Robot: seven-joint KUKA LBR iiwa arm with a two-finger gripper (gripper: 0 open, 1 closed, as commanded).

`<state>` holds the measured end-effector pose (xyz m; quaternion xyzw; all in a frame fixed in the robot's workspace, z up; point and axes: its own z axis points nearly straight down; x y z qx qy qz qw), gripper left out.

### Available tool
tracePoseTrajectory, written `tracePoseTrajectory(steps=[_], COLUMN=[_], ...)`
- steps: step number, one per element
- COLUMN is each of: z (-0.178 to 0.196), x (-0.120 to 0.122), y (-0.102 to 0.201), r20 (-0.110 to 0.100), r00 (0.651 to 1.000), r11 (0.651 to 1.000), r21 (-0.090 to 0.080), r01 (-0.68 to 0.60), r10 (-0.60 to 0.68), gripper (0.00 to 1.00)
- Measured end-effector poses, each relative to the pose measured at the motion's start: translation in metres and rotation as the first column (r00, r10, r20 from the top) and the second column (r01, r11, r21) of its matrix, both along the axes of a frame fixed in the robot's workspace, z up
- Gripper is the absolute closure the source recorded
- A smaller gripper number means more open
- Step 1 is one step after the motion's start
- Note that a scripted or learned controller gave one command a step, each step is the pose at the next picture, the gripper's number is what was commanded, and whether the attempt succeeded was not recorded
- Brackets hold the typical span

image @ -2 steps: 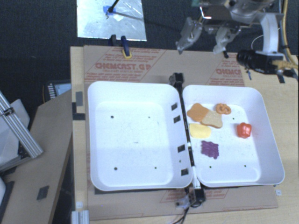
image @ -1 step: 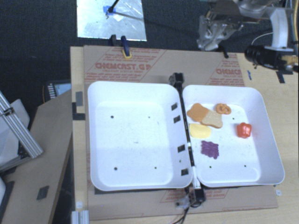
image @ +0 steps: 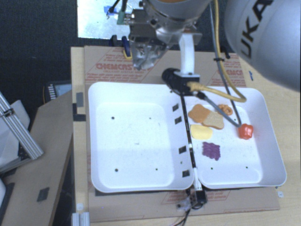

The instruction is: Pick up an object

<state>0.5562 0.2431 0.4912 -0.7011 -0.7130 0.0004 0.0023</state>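
Looming grey arm (image: 263, 27) nearest lens, gripper (image: 146, 55) parked high past the bins' far rim, grip state can't tell, nothing seen in it; toy food cluster (image: 211, 126) in right bin (image: 268, 173), roughly 5 o'clock from gripper, purple grapes (image: 211, 150) nearest front.

5 small toy foods in the right bin (image: 270, 126) — toast slices (image: 207, 117), pretzel (image: 225, 109), red pepper (image: 245, 132), yellow piece (image: 201, 133), purple grapes (image: 211, 150).

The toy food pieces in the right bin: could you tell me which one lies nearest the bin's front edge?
The purple grape bunch. It lies below the yellow piece, while the bread slice and red pepper sit farther back.
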Motion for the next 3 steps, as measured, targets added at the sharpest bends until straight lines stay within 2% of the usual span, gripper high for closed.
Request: tracePoseTrajectory(steps=[1, 2, 3], z=[0.047, 0.044, 0.056], x=[-0.066, -0.064, -0.063], y=[-0.008, -0.009, -0.008], r20=[0.006, 0.005, 0.008], r00=[1.000, 1.000, 1.000], r11=[1.000, 1.000, 1.000], r21=[0.001, -0.001, 0.001], r01=[0.009, 0.012, 0.009], r10=[-0.009, -0.012, -0.009], gripper=[1.00, 0.00, 1.00])
